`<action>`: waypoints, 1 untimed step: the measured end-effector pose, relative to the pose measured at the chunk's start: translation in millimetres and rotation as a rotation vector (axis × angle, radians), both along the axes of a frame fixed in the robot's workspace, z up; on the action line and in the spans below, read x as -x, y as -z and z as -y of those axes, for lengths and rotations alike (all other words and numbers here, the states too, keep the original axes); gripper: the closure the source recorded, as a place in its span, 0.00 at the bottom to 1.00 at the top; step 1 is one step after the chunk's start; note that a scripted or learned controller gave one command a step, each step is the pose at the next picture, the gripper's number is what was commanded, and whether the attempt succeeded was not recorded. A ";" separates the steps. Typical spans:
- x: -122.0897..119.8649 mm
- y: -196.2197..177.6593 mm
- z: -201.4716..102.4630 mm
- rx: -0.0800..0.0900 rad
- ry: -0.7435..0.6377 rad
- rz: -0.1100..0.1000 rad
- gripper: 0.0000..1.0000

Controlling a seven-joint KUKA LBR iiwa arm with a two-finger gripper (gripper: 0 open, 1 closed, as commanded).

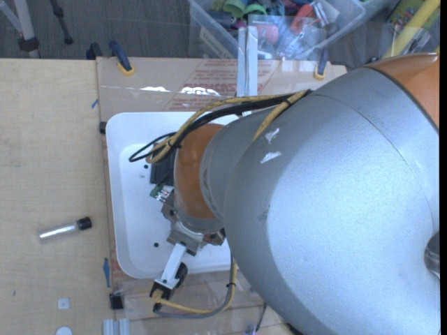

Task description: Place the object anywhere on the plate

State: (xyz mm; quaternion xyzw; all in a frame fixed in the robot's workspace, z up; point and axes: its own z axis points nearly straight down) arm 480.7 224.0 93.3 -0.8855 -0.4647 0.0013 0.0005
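Observation:
The grey arm with its orange band (192, 166) reaches in from the right and covers most of the view. It hangs low over the left white bin (126, 187). My gripper (187, 234) sits at the arm's lower end, above the bin's near part, and the wrist hides most of it. The bare strip of bin floor along the left side holds nothing but two small dark specks (156, 243). The arm hides the middle and right of this bin and everything to the right of it.
A clear vial with a black cap (64, 229) lies on the wooden bench left of the bin. A clear tub of mixed toys (279, 12) stands at the back. Blue clamps (122, 60) hold a cardboard sheet under the bin.

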 end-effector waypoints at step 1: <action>2.3 -74.4 25.5 0.000 -0.203 0.000 1.00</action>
